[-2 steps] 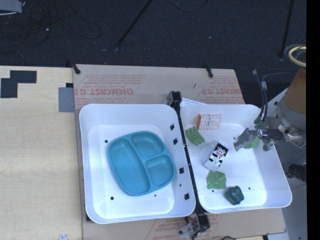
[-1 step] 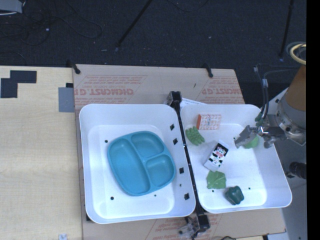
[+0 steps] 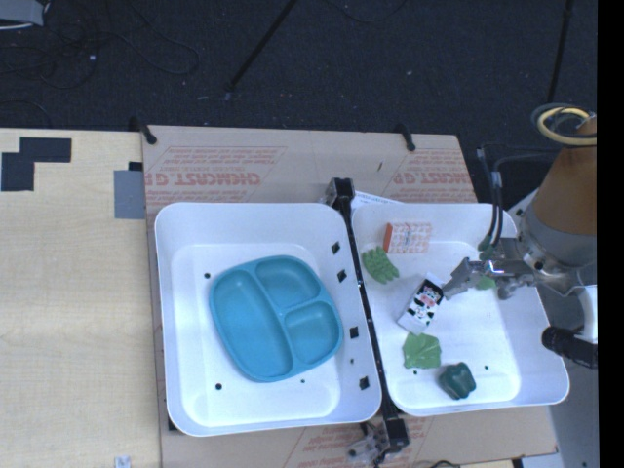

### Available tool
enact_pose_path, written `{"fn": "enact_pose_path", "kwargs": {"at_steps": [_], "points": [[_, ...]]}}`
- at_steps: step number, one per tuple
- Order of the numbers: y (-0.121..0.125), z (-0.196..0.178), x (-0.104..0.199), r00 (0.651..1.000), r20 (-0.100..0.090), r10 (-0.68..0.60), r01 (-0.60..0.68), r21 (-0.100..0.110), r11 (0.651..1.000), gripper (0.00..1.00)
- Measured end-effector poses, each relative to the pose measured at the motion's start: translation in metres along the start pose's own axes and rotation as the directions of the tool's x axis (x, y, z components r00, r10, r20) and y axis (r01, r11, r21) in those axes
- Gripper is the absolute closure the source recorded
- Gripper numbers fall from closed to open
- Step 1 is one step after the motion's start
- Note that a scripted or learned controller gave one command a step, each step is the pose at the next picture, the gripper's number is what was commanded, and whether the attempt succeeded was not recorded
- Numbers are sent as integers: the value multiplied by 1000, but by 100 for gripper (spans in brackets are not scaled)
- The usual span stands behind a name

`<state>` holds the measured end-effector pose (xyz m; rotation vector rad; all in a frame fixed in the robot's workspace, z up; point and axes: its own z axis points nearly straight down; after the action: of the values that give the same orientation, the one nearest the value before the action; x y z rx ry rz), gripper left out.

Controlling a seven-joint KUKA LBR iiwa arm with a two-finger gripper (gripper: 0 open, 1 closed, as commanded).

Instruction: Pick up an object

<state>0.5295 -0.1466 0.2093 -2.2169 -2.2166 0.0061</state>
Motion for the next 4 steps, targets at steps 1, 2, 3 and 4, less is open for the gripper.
{"fn": "enact_pose_path", "kwargs": {"at_steps": [1,2,3,4], "points": [[0,45,-4,1000,0,1,-1,1,1000,0],[11,97,1,1000,-4,1,-1,-18,1000,0],[12,85,1,1000,-4,3,-3,-21,1000,100],[10,22,4,1000,2,-1,1,-9,1000,100]]}}
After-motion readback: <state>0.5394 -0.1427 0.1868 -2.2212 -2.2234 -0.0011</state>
